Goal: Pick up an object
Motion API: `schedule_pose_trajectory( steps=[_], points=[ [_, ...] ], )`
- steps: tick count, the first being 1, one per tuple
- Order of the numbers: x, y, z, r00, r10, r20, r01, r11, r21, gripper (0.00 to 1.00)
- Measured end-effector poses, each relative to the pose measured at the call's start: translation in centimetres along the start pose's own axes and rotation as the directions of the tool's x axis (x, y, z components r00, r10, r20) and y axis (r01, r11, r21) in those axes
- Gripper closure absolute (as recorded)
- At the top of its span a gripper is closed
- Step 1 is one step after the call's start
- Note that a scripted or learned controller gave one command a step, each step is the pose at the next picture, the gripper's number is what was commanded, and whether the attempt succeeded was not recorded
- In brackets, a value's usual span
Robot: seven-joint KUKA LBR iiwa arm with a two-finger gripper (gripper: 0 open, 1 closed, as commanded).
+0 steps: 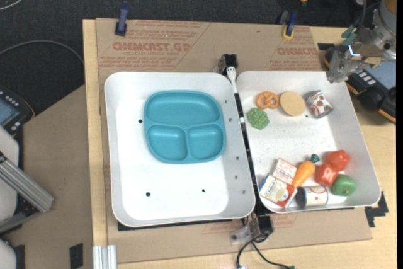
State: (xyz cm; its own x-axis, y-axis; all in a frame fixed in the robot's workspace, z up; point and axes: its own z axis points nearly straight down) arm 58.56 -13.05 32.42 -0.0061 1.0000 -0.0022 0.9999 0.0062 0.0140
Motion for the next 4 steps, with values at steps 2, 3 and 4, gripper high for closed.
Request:
schedule_pose_trajectory(
  steps=[2, 3, 4],
  points=[
    [14.2, 3.3, -17.4, 1.000, -0.006, -0.005, 0.006, 1.000, -0.003, 1.00],
    [22.2, 3.6, -21.4, 1.000, -0.003, -0.005, 0.003, 1.000, 0.005, 1.00],
    [29.5, 2.4, -21.1, 1.000, -0.003, -0.005, 0.003, 1.000, 0.011, 1.00]
  ],
)
